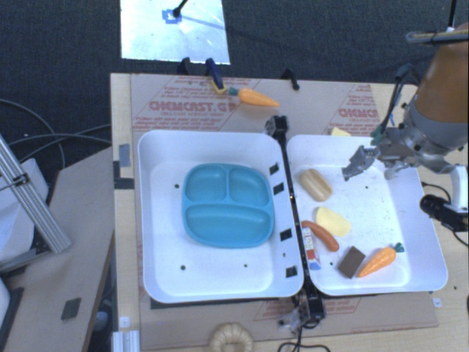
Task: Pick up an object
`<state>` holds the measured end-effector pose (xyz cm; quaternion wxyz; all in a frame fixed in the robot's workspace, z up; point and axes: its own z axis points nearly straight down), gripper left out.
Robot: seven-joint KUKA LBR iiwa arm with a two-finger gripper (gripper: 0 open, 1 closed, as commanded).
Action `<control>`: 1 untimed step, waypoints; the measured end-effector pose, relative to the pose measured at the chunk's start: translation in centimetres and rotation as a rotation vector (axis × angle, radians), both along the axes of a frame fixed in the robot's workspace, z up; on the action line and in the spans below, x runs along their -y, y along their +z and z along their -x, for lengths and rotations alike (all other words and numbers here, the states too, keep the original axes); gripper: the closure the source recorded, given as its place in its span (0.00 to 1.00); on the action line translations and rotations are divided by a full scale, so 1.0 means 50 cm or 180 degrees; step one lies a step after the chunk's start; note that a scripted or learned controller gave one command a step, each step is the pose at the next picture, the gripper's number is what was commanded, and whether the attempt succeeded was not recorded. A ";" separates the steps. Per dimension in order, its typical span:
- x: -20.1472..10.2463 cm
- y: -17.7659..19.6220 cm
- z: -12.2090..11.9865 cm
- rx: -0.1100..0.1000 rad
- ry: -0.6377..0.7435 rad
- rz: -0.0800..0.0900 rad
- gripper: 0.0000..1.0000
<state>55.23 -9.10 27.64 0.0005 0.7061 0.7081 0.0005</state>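
The right white bin (421,218) holds several toy foods: a tan bread roll (316,184), a yellow slice (333,221), a red sausage (321,235), a brown block (352,261) and an orange carrot (378,261). My gripper (374,167) hangs over the far part of this bin, right of the bread roll and apart from it. Its fingers (357,163) are open and hold nothing. The grey arm with its orange band (445,86) comes in from the right.
The left white bin (157,196) holds a blue divided plate (226,204). A second carrot (255,97) lies on the cardboard behind the bins. A small yellow piece (340,131) sits at the right bin's far rim. A tan ring (231,337) lies at the bench's front edge.
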 end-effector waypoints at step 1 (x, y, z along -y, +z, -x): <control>0.002 -0.098 -0.019 -0.0012 -0.0005 0.0000 0.00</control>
